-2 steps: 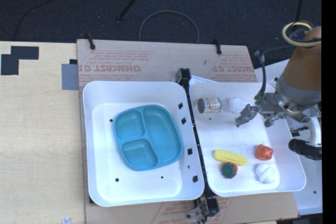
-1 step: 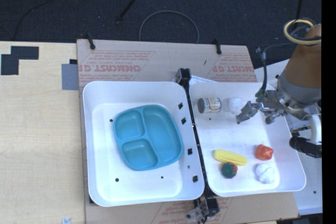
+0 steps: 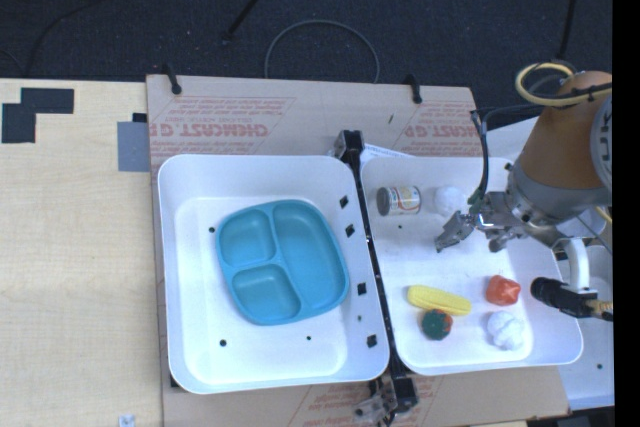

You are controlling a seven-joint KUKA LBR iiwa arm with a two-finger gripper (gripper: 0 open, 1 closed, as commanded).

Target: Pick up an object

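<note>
The arm's tool, its grip state impossible to tell, hangs low in the right-hand white bin near a small cylindrical can, seemingly seeking a pick.

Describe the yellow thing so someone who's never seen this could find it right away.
Look in the right-hand white bin, toward its near edge. The yellow corn cob lies there on its side, just above a small green ball; it is the only long, yellow item.
</note>
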